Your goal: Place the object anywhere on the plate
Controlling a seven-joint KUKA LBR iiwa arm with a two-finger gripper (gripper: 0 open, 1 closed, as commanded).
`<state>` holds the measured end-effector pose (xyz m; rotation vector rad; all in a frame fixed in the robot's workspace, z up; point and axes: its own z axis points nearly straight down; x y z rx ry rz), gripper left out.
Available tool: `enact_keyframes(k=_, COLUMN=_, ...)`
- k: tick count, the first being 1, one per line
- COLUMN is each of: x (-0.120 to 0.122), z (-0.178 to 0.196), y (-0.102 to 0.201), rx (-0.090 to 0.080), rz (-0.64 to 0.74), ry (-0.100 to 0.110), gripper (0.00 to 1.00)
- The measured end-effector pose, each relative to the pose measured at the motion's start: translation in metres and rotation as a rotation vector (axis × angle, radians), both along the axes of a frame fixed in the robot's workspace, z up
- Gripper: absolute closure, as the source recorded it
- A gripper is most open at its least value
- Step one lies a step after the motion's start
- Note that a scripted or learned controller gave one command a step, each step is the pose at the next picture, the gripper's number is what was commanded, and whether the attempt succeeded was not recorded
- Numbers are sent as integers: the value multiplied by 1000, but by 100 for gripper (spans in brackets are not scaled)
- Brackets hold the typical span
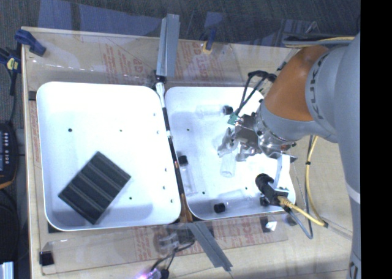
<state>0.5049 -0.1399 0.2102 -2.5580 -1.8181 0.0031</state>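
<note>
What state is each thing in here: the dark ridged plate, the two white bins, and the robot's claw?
Dark ridged plate: lying flat in the left bin, turned at an angle, nothing on it.
Left bin: holds the plate.
Right bin: gripper above it, small dark piece near its front edge.
Gripper: over the right bin; what it holds is too blurred to tell.

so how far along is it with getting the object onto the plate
Nothing looks done yet: the dark ribbed plate lies bare in the left bin. In hand: the gripper is low over the right bin, beside what seems a small clear object; a grasp can't be confirmed. Left: secure it, carry it across the divider, set it on the plate.
</note>
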Motion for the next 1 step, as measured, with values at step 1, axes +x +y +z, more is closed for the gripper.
enact_keyframes(k=1, x=47, z=-19, y=61, rx=0, rz=-22, ry=3, gripper=100)
